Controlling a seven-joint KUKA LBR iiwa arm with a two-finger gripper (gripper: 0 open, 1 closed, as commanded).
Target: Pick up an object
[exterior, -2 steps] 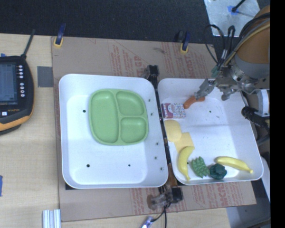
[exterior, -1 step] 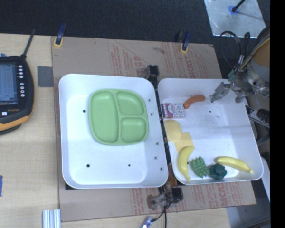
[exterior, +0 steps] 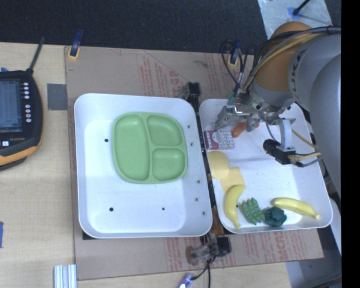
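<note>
My gripper [exterior: 233, 119] hangs low over the far left part of the right bin [exterior: 315, 179], just above a red and white packet [exterior: 219, 140]. A small orange-red item [exterior: 239, 129] lies right beside the gripper; whether it is touched is unclear. Nearer the front of that bin lie a pale yellow round piece [exterior: 218, 163], a yellow block [exterior: 234, 177], a banana [exterior: 231, 204], a light green knobbly item [exterior: 250, 211], a dark green item [exterior: 275, 216] and a second banana [exterior: 295, 207].
The left bin [exterior: 96, 209] holds a green divided plate [exterior: 149, 147]. A handheld control pendant [exterior: 9, 119] rests on the bench at far left. The arm's grey body [exterior: 312, 83] covers the right bin's far right corner.
</note>
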